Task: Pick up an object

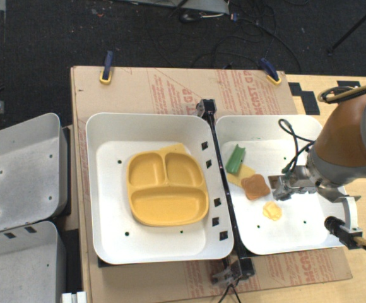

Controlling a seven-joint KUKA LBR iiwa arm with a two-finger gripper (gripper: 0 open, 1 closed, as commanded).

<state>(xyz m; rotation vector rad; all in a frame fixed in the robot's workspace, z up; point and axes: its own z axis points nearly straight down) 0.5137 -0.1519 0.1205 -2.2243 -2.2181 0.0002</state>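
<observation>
The right bin (259, 242) holds a green block (235, 158), a brown toast-shaped piece (255, 186), a flat pale yellow piece (245, 172) under them, and a small yellow lump (272, 211). My gripper (282, 189) hangs low in this bin, just right of the brown piece and above the yellow lump. The arm's orange band (350, 128) sits above it at the right edge. Nothing shows between the fingers.
The left bin (107, 245) holds a yellow divided tray (167, 189). A black divider with clamps (218, 169) runs between the bins. Grey metal lids (19, 169) lie left of the bench. Cables trail over the right bin's far corner (290, 134).
</observation>
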